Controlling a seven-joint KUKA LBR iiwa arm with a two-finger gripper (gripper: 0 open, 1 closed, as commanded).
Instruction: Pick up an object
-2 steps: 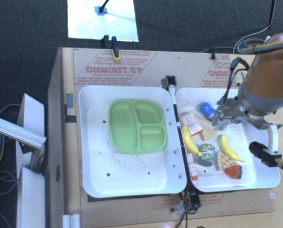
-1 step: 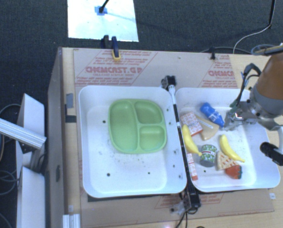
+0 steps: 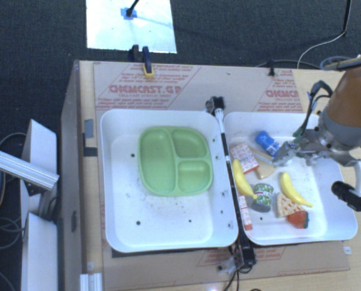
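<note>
Two bins, jaws low over the right one

Two shallow white bins sit side by side on the table [image 3: 168,80]. The left bin [image 3: 117,180] carries a green divided plate [image 3: 174,160], lying flat near its middle.

The right bin [image 3: 338,223] carries the small things: a blue can [image 3: 266,142] near the back, a red-and-white packet [image 3: 244,156] just left of it, a yellow banana [image 3: 243,180] along the left wall, a second banana [image 3: 294,190] further right, a round green-and-white cup [image 3: 263,194] between the two, a sandwich-like wedge [image 3: 284,206] and a red piece [image 3: 298,219] toward the front edge.

The grey arm with its orange band [image 3: 350,99] reaches in from the right. Its jaws [image 3: 283,153] hang low over the back of the right bin, just right of the blue can. Whether they stand apart or together cannot be told, and nothing is seen gripped.
</note>
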